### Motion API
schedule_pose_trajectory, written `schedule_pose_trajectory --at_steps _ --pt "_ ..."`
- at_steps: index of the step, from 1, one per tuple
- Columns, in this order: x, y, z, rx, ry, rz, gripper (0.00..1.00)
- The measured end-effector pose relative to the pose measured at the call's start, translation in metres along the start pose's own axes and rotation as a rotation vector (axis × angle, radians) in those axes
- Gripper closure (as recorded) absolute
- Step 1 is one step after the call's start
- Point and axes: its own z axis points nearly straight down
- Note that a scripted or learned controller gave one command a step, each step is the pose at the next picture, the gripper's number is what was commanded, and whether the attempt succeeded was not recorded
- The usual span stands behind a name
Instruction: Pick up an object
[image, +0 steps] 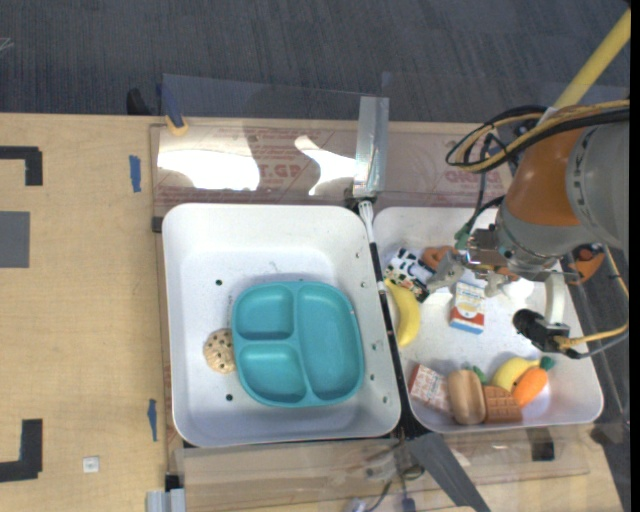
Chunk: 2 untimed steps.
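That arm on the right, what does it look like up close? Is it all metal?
The arm has a smooth, rounded grey shell with a broad orange band above the wrist. Black and yellow cables loop beside it. Lower down, the claw is a small silvery metal block with dark fittings.

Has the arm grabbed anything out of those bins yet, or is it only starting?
Nothing looks picked up yet. The gripper hangs low over the right bin, just above the small milk carton, with nothing visibly between its fingers. The banana, the bread roll and the carrot lie in that bin; the teal tray and the cookie sit in the left bin. Grasping and lifting remain.
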Motion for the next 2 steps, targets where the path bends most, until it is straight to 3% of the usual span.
schedule_pose_trajectory --at_steps 1,2 --pt "-0.038 -0.037 0.048 -0.009 0.002 -0.069 0.00" --pt "-0.038 -0.036 0.037 -0.013 0.000 -0.069 1.00"
